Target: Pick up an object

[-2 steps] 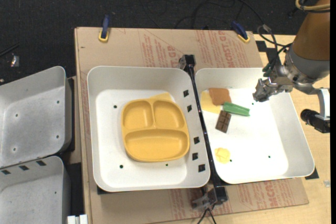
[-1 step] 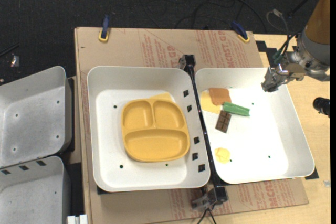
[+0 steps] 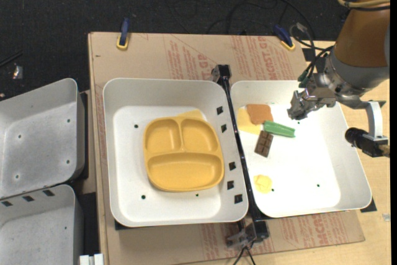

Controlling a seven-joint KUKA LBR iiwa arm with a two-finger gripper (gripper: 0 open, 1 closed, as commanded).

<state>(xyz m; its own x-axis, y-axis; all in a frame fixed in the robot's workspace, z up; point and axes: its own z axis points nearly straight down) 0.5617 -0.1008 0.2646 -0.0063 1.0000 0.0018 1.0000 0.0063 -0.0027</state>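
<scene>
Dark floor with cables surrounds a cardboard-topped bench point(image 3: 186, 59) carrying two white bins. Left bin point(image 3: 124, 195) holds a yellow divided tray point(image 3: 183, 154). Right bin point(image 3: 322, 189) holds an orange block point(image 3: 258, 113), green piece point(image 3: 278, 129), brown bar point(image 3: 264, 144), yellow lump point(image 3: 263, 183). Gripper point(image 3: 298, 107) hovers near the green piece; grip state cannot be told.

- Left bin point(image 3: 118, 152): white; holds a yellow-orange divided tray point(image 3: 183, 154).
- Right bin point(image 3: 322, 170): white, with small dark dots.
- Upper left of the right bin: orange-brown slab point(image 3: 258, 113) on a pale yellow piece point(image 3: 246, 126).
- Green bar point(image 3: 278, 129); dark brown segmented block point(image 3: 264, 144); small yellow item point(image 3: 263, 183).
- Surface point(image 3: 167, 59): tan board with red printed lettering; blue-and-yellow clamps point(image 3: 123, 34) at its upper edge.
- Gripper point(image 3: 299, 106): dark grey.
- Arm point(image 3: 366, 28): grey with an orange section.
</scene>
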